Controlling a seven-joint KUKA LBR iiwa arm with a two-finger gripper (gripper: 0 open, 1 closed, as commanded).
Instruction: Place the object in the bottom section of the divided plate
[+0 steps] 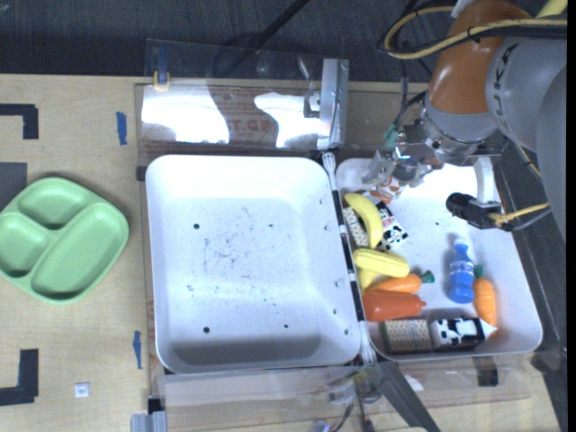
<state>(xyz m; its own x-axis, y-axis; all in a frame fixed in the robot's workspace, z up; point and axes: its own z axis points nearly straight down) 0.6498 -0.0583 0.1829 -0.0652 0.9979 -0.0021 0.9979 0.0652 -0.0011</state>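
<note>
The green divided plate (59,238) lies on the wooden bench at the far left, outside both bins. It has two small sections at its upper left and one long section at its lower right. My gripper (394,166) hangs over the back left corner of the right bin (517,257), far from the plate. Just below it lie a yellow banana (363,211) and a small black-and-white cow toy (391,233). I cannot see anything held in the gripper.
The right bin also holds a second yellow fruit (381,262), two carrots (395,285) (486,301), a red-orange piece (391,306), a blue bottle (461,273) and a black-and-white box (459,332). The left bin (243,259) lies between gripper and plate.
</note>
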